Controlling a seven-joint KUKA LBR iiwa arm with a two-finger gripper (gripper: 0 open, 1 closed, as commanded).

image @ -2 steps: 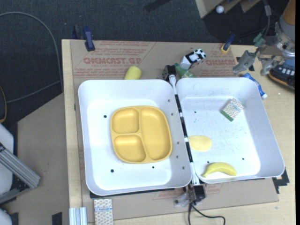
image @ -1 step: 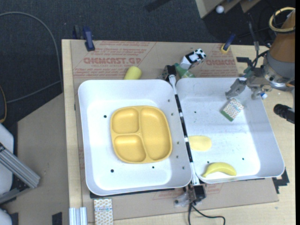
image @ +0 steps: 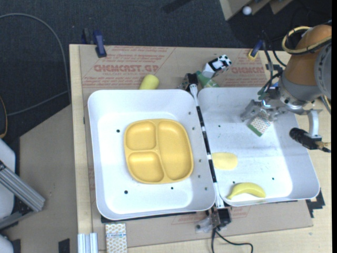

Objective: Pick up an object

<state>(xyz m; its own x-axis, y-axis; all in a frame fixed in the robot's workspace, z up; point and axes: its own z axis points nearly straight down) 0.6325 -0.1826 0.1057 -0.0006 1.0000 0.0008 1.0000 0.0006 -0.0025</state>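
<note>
Hanging over the right bin's (image: 295, 167) far side, the pincer (image: 261, 115) grips a small green-and-white flat packet (image: 258, 125) between its 2 fingers. Its long axis tilts diagonally, low end toward the yellow plastic banana (image: 246, 191).

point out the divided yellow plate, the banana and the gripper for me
divided yellow plate (image: 158, 152): camera view, on the ridge where its three compartments meet, left bin.
banana (image: 245, 191): camera view, middle of its curved body, right bin's near edge.
gripper (image: 261, 115): camera view, between its fingertips, over the right bin's far side.

One fixed overhead camera, slanted down on both white bins (image: 105, 109).
</note>
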